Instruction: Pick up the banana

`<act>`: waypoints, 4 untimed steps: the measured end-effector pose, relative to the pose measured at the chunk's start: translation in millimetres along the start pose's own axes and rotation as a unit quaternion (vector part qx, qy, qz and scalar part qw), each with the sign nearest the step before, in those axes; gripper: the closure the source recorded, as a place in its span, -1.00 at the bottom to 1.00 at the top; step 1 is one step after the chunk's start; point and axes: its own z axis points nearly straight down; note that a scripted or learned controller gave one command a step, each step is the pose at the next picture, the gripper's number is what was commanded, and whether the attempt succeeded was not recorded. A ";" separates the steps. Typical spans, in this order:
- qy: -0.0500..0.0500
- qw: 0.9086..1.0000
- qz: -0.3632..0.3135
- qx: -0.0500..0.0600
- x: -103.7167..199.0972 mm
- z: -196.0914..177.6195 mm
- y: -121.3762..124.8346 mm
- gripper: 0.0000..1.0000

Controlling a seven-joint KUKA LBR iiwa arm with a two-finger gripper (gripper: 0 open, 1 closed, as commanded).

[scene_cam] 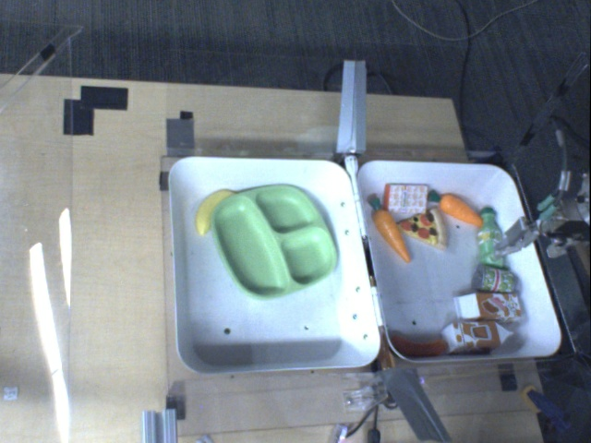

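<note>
The banana [211, 209] lies in the left bin [268, 349], its yellow curve tucked against the upper-left edge of the green divided plate [274, 238] (partly hidden by it). The gripper [531, 229] sits at the right bin's [434, 312] far edge, well apart from the banana; whether it is released or clenched cannot be told

1. We see a pale wooden bench [102, 275] with black tape marks [90, 106] at its far left.
2. Beyond it lies dark carpet [231, 21], crossed by a looping cable [443, 12].
</note>
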 end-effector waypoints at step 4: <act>-0.007 0.845 -0.535 -0.008 64.2 171.6 68.0 -1.00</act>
